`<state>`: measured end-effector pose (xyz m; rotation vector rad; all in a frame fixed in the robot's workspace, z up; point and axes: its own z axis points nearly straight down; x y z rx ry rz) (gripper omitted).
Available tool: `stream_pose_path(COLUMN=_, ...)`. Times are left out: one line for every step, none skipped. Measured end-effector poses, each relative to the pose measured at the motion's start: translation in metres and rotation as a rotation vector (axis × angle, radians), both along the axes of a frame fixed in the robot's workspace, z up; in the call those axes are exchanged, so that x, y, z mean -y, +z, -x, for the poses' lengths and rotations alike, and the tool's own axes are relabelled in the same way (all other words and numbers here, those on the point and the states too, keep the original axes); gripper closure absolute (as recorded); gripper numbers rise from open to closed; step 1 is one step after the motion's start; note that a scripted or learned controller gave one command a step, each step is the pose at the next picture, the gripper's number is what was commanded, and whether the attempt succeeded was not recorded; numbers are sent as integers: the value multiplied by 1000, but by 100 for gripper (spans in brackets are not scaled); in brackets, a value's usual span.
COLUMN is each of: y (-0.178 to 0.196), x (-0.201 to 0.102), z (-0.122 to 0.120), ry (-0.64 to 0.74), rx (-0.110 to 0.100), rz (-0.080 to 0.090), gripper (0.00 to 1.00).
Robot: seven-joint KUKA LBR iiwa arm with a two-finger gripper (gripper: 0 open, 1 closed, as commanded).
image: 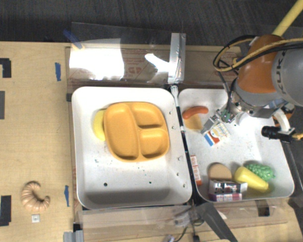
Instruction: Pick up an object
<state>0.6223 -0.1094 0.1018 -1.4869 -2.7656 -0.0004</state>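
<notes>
The wooden counter [30, 135] carried a croissant [35, 196]. The left bin [86, 185] held an orange tray [136, 130]. In the right bin [252, 145], the gripper [217, 121] pinched a small carton [215, 133] between its fingers, near a sausage [194, 112] and a corn cob [251, 178].

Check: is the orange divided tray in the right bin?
No, the orange divided tray lies in the left bin, while the right bin holds the small items near the gripper.
</notes>
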Motion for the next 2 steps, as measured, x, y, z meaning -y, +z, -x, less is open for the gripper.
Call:
stream_pose_path(y=13, x=0, z=-2, ry=0, rx=8, rz=0, gripper=100)
stream_pose_path(y=85, x=-68, z=23, ry=-135, rx=8, rz=0, gripper=100)
